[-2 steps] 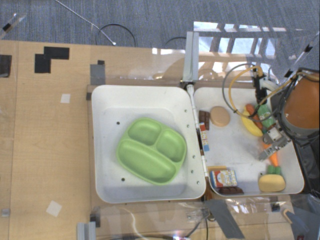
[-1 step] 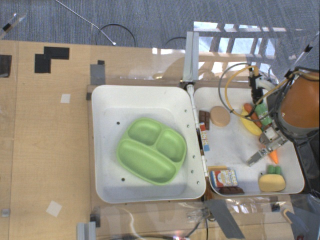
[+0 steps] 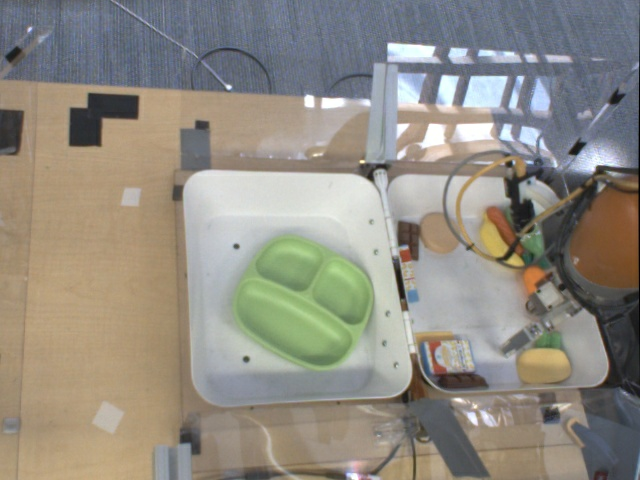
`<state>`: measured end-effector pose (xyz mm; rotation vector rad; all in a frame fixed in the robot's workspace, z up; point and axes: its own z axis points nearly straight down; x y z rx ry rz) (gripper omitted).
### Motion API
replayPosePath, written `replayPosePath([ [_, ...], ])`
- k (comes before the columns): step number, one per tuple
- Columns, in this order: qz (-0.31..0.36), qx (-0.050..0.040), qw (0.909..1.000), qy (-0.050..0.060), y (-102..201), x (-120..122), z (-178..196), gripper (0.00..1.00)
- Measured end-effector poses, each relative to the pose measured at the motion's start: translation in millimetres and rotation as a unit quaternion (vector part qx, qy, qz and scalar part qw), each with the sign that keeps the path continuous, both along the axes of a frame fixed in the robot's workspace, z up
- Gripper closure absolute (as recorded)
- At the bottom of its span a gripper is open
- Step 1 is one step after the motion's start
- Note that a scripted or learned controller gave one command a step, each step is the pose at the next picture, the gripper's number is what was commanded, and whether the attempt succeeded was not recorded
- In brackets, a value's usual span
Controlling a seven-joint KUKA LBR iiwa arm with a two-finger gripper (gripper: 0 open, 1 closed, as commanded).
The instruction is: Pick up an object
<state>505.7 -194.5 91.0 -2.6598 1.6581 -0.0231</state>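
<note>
My gripper [image 3: 537, 324] hangs low over the front right part of the right bin [image 3: 480, 298], reaching in from the right under the orange-banded wrist [image 3: 605, 243]. Just below it lies a pale yellow rounded object [image 3: 543, 365], close to it or touching it; I cannot tell which. Nothing is visibly held. An orange piece [image 3: 535, 278] and a green piece [image 3: 529, 244] lie just behind the gripper. A yellow and red toy [image 3: 497, 232] lies further back, partly behind cables.
The right bin also holds a tan disc [image 3: 437, 232], a brown bar [image 3: 407, 236], a small printed box [image 3: 447, 353] and a dark bar [image 3: 462, 379]. A green divided plate [image 3: 303, 301] lies in the left bin [image 3: 215, 228]. Cables [image 3: 470, 198] loop over the right bin's back.
</note>
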Motion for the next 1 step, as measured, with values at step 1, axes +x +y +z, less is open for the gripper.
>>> replayPosePath([
  [1,0.042,-0.0008,0.9991,-0.001,97.4,-12.2,1.2,0.00],
])
